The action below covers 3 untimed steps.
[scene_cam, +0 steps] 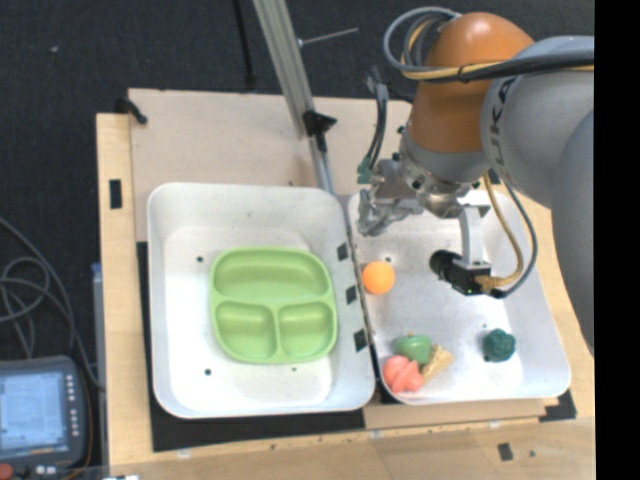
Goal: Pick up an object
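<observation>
Orange ball (378,277) lay just below the gripper (372,215), not yet picked up. I could not tell the gripper's state. Picking was left.

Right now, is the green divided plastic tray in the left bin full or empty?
Empty: the green divided plastic tray shows bare green in all three compartments of it.

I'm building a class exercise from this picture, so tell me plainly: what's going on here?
A grey and orange robot arm reaches in over the right bin, its gripper near that bin's upper left corner, above an orange ball. Nothing is visibly held. A dark green piece and a cluster of pink, green and tan toys lie nearer the front. The left bin holds a green divided plate.
</observation>
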Each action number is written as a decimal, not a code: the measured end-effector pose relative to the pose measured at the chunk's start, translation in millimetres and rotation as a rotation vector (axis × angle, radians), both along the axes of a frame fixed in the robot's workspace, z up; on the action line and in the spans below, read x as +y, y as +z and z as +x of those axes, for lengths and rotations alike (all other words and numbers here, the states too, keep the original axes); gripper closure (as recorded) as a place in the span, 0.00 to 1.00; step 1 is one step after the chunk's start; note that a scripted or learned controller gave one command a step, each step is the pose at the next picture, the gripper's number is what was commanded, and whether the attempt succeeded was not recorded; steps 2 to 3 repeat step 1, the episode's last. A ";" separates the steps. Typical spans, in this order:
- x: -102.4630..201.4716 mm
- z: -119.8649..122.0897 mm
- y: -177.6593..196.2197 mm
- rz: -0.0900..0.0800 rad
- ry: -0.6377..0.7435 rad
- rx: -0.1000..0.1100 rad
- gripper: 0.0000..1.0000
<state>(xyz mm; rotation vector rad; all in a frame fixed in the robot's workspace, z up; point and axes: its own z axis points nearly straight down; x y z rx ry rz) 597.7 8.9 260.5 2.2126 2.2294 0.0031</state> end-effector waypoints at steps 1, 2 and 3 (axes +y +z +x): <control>51.6 12.7 -0.4 0.000 0.000 0.000 1.00; 51.6 12.7 -0.4 0.000 0.000 0.000 1.00; 51.6 12.7 -0.4 0.000 0.000 0.000 1.00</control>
